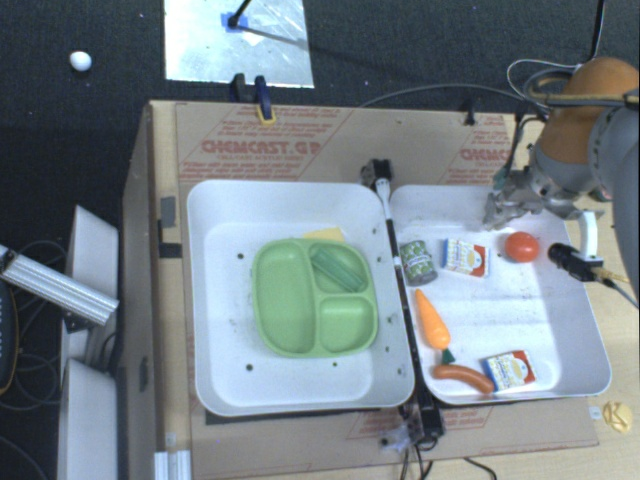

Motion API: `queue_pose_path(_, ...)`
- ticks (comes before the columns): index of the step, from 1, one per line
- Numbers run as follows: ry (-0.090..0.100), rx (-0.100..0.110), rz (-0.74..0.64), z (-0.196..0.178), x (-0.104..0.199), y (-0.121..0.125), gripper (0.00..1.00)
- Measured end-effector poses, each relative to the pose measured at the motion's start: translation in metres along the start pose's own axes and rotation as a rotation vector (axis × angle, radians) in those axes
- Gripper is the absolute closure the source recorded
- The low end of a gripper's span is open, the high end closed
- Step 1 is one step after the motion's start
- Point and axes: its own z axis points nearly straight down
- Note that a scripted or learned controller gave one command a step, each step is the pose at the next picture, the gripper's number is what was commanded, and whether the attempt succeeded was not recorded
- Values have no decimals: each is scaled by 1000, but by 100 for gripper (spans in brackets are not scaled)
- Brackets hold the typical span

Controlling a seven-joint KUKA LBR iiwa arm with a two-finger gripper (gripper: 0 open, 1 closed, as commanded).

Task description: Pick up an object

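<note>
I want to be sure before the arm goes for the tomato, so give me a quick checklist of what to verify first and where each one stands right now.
1. Gripper holds nothing: ok, no object between its fingers.
2. Finger opening: cannot tell, too small and blurred.
3. Tomato reachable: ok, it lies in the right bin, just below and right of the gripper.
4. Room around tomato: ok, the small carton sits apart on its left.
5. Gripper above tomato: not ok, it is offset toward the bin's upper edge.
</note>
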Motion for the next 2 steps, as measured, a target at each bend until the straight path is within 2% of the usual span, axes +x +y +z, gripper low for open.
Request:
queue_pose_path(1,0,0,0,0,0,0,0)
queue_pose_path(2,1,4,4,12,-4,-1,0)
